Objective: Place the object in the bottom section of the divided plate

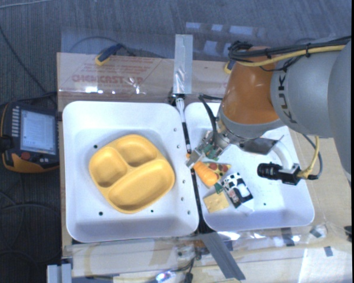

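Divided plate (pixel 131 173): yellow, three sections, lying flat and slightly rotated in the left bin (pixel 76 217), sections hold nothing. Object pile sits in the right bin, just past the plate's right edge: orange carrot-like piece (pixel 204 173), tan square (pixel 216 201), black-and-white item (pixel 236 190), small red-green bits (pixel 219 167). All touching or overlapping.

Light: bright, even, overhead.
Glare: white bins (pixel 71 175) near blown out; sheen on clear plastic sheet (pixel 124 78).
Shadows: soft, under arm (pixel 295 93) in right bin.
Focus: slightly soft overall; small items blurry.
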{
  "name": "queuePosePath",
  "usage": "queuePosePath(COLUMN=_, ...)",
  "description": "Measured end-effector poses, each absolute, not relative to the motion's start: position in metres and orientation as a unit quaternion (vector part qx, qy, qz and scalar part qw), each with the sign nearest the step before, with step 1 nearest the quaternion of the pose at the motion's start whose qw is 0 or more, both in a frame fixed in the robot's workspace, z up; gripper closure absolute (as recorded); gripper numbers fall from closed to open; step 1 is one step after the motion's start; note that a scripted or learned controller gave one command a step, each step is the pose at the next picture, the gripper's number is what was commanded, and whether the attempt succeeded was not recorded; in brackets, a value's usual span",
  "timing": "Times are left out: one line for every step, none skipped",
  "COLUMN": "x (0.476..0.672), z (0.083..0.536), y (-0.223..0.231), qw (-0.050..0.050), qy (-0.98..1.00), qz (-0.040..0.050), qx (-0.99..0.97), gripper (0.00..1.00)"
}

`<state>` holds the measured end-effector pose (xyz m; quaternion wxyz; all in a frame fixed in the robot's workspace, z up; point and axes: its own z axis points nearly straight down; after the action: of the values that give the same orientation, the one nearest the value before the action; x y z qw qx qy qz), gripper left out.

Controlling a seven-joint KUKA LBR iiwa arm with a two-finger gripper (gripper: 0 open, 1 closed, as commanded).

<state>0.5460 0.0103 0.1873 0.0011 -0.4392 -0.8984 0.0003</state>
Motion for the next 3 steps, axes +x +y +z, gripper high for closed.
queuePosePath(x=0.569, z=0.183, y=0.074, qw=0.001, qy=-0.883, qz=0.0007, qx=-0.469, gripper=1.0)
queuePosePath(x=0.523, z=0.183, y=0.085, qw=0.001, qy=-0.915, qz=0.0012, qx=-0.404, gripper=1.0)
queuePosePath(x=0.524, z=0.191, y=0.086, qw=0.002, qy=-0.915, qz=0.0004, qx=-0.404, gripper=1.0)
